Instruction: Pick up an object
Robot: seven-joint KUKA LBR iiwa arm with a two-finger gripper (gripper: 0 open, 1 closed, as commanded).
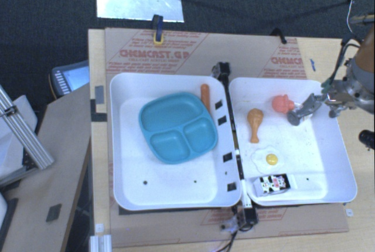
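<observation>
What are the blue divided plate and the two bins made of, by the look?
Blue divided plate: likely moulded plastic, matte, with uniform colour, soft rounded compartment walls and no sharp glare. Left bin and right bin: probably thin formed plastic, smooth white with a slight sheen and rounded corners and lips. Coated metal can't be excluded from this view.

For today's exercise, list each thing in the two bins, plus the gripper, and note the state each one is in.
Blue divided plate: flat, right way up, left bin.
Orange stick: lying at the plate's far edge.
Chicken drumstick: lying flat, right bin.
Pink toy: resting beside the gripper.
Fried egg: flat, yolk up.
Black-and-white carton: lying on its side.
Gripper: low over right bin, holding nothing visible.
</observation>
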